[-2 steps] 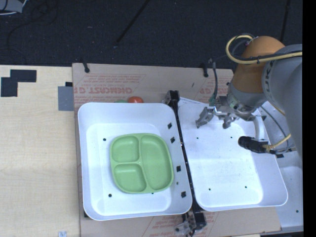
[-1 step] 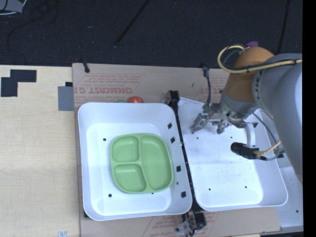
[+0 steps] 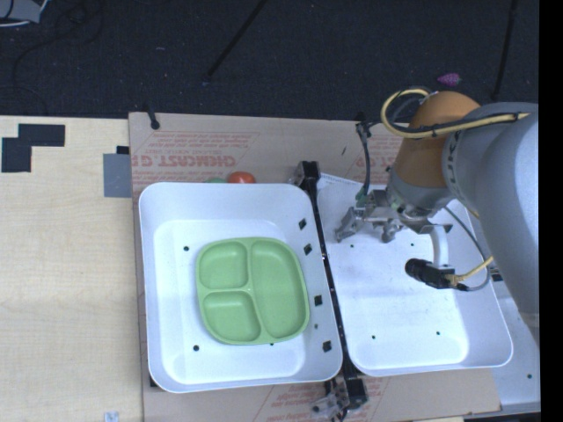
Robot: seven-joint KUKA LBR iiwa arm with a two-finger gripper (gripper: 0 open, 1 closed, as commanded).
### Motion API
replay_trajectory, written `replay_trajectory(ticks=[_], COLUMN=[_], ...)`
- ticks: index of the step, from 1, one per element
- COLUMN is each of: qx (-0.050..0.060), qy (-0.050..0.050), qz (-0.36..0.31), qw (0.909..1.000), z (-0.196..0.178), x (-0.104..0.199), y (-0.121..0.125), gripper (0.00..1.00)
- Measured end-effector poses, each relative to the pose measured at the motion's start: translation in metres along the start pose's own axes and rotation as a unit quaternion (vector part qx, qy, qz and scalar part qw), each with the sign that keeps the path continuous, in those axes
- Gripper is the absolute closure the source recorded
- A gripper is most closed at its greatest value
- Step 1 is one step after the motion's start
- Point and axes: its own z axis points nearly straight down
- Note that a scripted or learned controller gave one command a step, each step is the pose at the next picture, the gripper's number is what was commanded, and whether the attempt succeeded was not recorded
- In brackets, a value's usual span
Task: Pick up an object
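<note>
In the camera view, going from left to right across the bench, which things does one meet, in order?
Green divided plate in the left bin → black divider between the bins → gripper over the right bin → grey arm.

The arm (image 3: pixel 493 192) runs off the right edge, and a small red-orange object (image 3: pixel 241 178) sits half-hidden behind the left bin's rim (image 3: pixel 220 185).

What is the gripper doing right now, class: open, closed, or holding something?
Gripper: over the back of the right bin, nothing seen held; open or closed cannot be told.
</note>
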Motion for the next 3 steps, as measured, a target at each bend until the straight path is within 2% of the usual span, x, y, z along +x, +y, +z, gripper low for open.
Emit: replay_trajectory(ticks=[1, 3], qx=[0.000, -0.004], qy=[0.000, 0.000], qz=[0.001, 0.000], qw=[1.0000, 1.0000], z=[-0.011, -0.109], x=[0.000, -0.013], y=[0.000, 0.000], gripper=[1.00, 1.00])
